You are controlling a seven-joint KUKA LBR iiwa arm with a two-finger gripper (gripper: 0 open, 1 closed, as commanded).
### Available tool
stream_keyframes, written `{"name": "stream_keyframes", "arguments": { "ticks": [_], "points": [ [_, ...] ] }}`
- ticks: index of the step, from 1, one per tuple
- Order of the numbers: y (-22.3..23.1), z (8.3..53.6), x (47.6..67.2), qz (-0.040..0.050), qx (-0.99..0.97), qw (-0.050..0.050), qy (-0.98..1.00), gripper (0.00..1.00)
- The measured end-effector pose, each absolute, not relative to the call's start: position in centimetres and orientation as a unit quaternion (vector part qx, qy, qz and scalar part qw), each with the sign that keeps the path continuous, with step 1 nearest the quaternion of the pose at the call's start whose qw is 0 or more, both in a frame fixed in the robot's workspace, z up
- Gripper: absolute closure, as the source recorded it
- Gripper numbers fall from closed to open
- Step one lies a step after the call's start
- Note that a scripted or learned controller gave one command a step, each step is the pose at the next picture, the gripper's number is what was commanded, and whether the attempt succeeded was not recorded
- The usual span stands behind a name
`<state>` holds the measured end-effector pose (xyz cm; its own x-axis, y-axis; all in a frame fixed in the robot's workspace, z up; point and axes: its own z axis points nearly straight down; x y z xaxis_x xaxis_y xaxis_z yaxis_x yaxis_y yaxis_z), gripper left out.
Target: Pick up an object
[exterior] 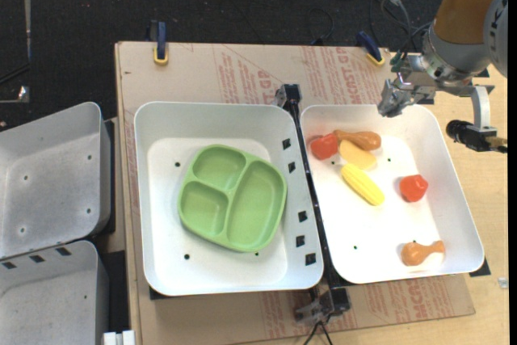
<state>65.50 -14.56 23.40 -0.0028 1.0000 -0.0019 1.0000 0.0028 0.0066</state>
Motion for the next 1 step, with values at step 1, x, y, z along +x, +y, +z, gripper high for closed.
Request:
{"name": "stream_keyframes", "arguments": {
  "ticks": [1],
  "points": [
    [-8.80,24.08,63.63,0.0005,0.704,-0.001,0.710,1.00]
  ]
}}
